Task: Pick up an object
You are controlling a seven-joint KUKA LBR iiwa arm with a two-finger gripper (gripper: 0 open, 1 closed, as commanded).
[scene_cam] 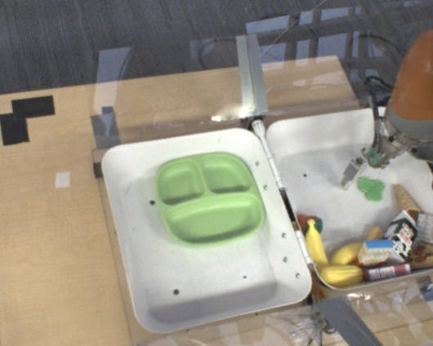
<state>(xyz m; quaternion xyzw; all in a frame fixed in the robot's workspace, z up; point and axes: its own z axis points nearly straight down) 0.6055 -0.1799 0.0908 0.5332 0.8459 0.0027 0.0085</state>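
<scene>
From above, 2 white bins sit side by side on the wooden bench. The left bin (134, 224) holds a green 3-compartment plate (207, 197) near its middle. The right bin (310, 139) holds a small green object (371, 187) on its floor, plus a pile at the near edge: a banana (315, 242), a yellow lemon-like fruit (346, 254), a small carton (401, 233) and an ice cream cone (404, 196). The gripper (362, 167) hangs just above and beside the green object, fingers parted, with nothing between them.
</scene>
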